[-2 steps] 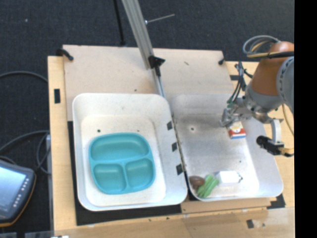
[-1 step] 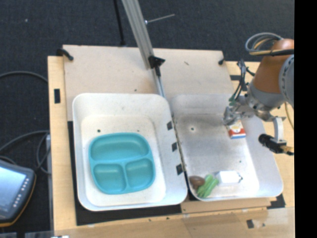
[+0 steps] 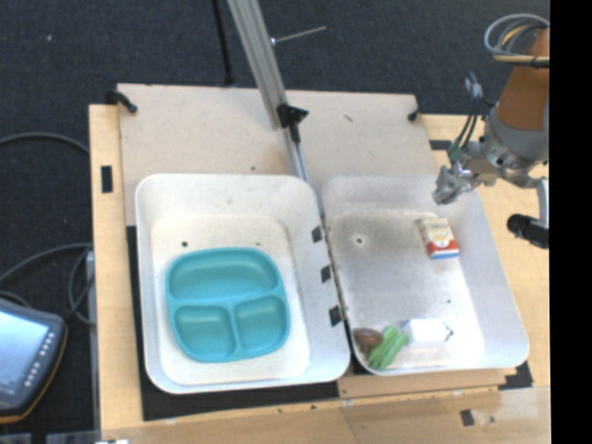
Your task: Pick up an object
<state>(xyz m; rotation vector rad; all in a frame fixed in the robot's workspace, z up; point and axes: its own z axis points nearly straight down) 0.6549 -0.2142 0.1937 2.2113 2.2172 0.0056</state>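
Your bench [image 3: 370, 123] is a pale wooden board standing on dark carpet [image 3: 111, 26], with black cables trailing over the floor at the left and a handheld control pendant [image 3: 23, 359] lying at the lower left corner. A slanted aluminium post [image 3: 259, 44] rises from the back of the board and meets it between the two bins.

In the left bin [image 3: 231, 202] you have a turquoise divided tray [image 3: 227, 303], sitting flat towards the near side. The right bin [image 3: 481, 294] is scuffed grey across its floor. There you will find a small carton with red and blue print [image 3: 437, 237] lying near the far right part, well apart from the rest. At the near edge a brown rounded object [image 3: 368, 338], a green object [image 3: 391, 346] and a white block [image 3: 427, 330] lie close together, the green one touching the brown one.

The gripper [image 3: 448, 189] hangs over the far right corner of the right bin, above and beyond the carton. You cannot tell from here how it is set, and nothing is seen in its grasp.
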